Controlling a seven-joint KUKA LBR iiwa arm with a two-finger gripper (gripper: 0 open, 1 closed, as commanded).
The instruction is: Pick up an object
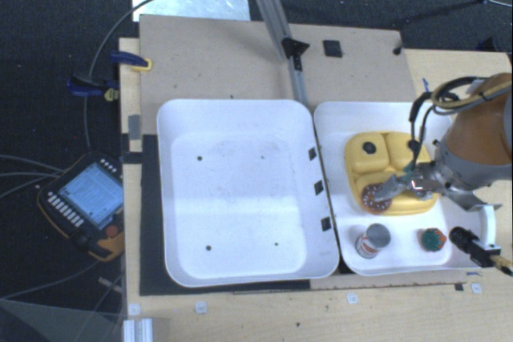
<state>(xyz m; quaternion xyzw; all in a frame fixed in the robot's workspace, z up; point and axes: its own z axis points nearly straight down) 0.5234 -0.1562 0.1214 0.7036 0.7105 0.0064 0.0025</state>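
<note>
We note a handheld control pendant (pixel 84 204) lying on the dark floor (pixel 56 4) left of the table (pixel 216 64), with blue clamps (pixel 108 74) at the table's left edge.

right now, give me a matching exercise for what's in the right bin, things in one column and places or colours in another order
Things:
1. yellow block
2. small can
3. green ball
4. tool

Places:
A. near edge of the right bin, towards the right corner
B. over the near part of the yellow block, by a round reddish-brown piece
C. near edge of the right bin, left of the green ball
D. far half of the right bin, the biggest thing there

Pairs: 1-D, 2-C, 3-A, 4-B
</note>
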